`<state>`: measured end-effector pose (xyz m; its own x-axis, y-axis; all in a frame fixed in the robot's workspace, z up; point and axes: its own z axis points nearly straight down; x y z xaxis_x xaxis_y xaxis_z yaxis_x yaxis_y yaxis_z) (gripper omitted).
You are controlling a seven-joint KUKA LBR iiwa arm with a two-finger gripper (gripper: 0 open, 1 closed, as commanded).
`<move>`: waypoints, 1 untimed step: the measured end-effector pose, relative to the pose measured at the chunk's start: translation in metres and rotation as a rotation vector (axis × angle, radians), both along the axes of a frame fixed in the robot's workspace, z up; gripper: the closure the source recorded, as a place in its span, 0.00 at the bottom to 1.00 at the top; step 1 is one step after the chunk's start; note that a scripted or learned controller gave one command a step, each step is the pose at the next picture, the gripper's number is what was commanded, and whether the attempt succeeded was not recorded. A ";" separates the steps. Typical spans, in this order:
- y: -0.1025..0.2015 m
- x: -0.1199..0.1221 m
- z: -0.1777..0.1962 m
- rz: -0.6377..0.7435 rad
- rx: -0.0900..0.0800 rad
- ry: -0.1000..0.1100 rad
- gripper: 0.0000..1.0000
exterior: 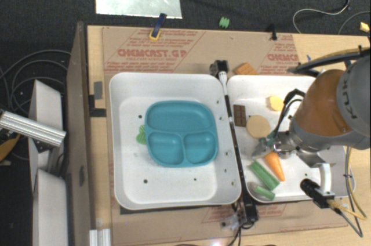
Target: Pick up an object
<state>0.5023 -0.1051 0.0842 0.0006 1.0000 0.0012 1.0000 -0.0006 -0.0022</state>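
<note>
While the left bin (124, 181) holds a teal tray (181, 133), the claw (272, 145), state unclear, hovers over the right bin's (255, 86) carrot (275, 165).

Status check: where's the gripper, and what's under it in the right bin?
Gripper low in right bin, above carrot. Nothing seen held. Green pieces, tan disc crowd close.

A robotics lab: a cardboard-lined bench (191, 47) on dark carpet (46, 1), loose cables (26, 73) at its left edge, two white bins (124, 181).
</note>
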 end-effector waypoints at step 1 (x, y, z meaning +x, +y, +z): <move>0.001 0.003 0.011 0.002 0.000 -0.006 1.00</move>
